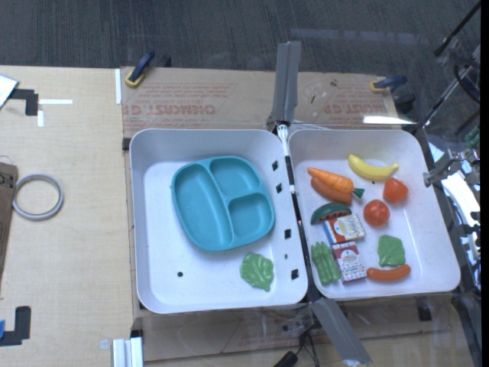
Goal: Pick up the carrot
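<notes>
Carrot (331,181) lies at ten o'clock in the right bin (439,228), banana (371,167) and tomato (376,212) near — a loose grab might take a neighbour instead; gripper state cannot be told.

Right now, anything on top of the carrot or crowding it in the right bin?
Nothing lies on the carrot. Close neighbours: the banana beside its upper right, the watermelon slice just below its leafy end. From above it looks open; a wide grasp might brush those two.
</notes>
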